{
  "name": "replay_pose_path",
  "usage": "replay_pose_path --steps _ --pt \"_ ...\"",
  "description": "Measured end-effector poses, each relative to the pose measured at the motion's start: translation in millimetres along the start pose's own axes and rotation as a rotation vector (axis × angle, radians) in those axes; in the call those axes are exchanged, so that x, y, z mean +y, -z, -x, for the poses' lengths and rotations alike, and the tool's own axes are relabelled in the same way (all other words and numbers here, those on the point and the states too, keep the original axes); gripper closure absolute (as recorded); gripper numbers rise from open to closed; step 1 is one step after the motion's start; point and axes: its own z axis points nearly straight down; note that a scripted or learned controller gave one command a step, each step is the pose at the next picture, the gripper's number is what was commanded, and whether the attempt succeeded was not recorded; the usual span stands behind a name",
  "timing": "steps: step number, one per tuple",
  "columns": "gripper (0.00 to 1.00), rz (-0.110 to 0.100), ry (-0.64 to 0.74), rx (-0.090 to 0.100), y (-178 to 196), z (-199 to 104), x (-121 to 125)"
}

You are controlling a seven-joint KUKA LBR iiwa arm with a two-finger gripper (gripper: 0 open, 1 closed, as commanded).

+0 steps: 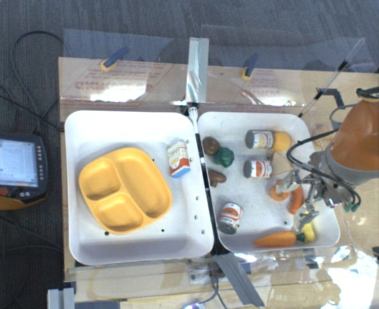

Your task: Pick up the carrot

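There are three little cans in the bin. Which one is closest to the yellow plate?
The can lowest in the right bin, near the divider. The other two cans sit farther right and higher up, away from the yellow plate.

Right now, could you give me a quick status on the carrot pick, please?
Pincer low over right white bin, fingers unclear. Long orange carrot lies free by near wall. Small yellow piece at its tip.
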Motion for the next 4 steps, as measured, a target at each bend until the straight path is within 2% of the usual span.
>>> replay_pose_path --steps 2,3,4 --pt "0.0 -0.004 0.303 -0.002 10.7 36.5 -10.8" --pt "0.0 -0.004 0.407 -0.001 3.9 30.8 -10.1" --pt "0.0 0.005 0.51 -0.014 -21.0 53.6 -4.3"
